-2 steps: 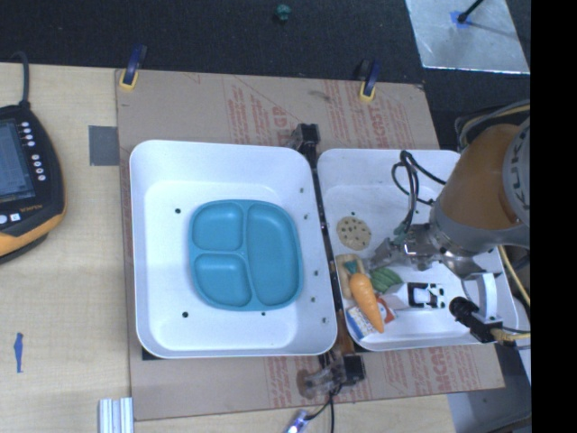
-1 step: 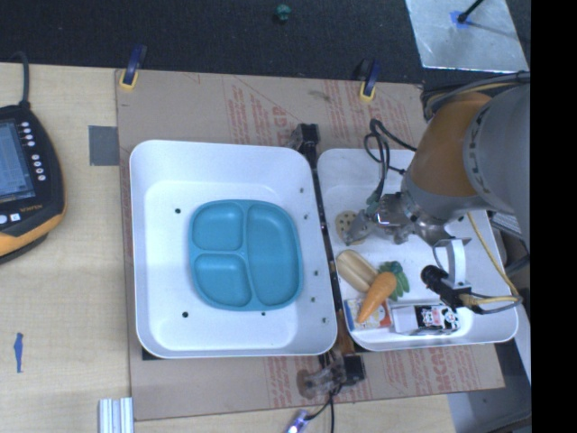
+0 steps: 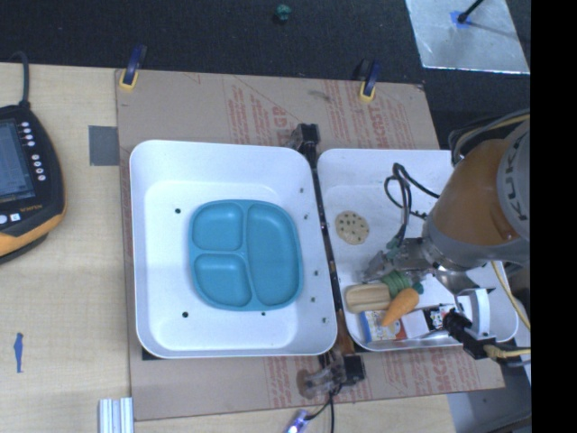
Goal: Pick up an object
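Just beside the fingers (image 3: 389, 265) lies a toy carrot (image 3: 399, 304).

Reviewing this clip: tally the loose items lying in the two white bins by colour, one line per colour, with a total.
Blue: 1, the blue plastic three-compartment plate in the left bin.
Tan: 2, the round speckled cookie and the tan bread-like roll, both in the right bin.
Orange: 1, the orange carrot.
Green: 1, a small green piece under the gripper.
Total: 5.
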You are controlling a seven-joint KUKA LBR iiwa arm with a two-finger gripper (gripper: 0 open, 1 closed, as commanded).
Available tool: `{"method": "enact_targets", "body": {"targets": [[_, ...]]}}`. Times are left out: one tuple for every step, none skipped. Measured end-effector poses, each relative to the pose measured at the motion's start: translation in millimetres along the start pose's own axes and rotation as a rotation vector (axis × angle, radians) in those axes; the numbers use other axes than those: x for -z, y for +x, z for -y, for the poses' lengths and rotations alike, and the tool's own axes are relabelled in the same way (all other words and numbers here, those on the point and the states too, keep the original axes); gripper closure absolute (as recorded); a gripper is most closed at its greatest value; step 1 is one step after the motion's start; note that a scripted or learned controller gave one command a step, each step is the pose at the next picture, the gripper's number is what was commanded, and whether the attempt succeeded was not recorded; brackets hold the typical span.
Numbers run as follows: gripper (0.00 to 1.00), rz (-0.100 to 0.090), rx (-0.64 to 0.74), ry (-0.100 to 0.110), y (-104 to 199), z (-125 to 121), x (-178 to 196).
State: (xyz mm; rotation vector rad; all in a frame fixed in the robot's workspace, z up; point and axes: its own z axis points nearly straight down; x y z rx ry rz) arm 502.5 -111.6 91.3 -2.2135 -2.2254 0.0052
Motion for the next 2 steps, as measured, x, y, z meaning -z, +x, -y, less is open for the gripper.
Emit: {"method": "enact_targets", "body": {"targets": [[1.0, 0.002, 0.004, 0.0, -1, -1, 10], [1.0, -0.001, 0.0, -0.003, 68, -21, 101]]}}
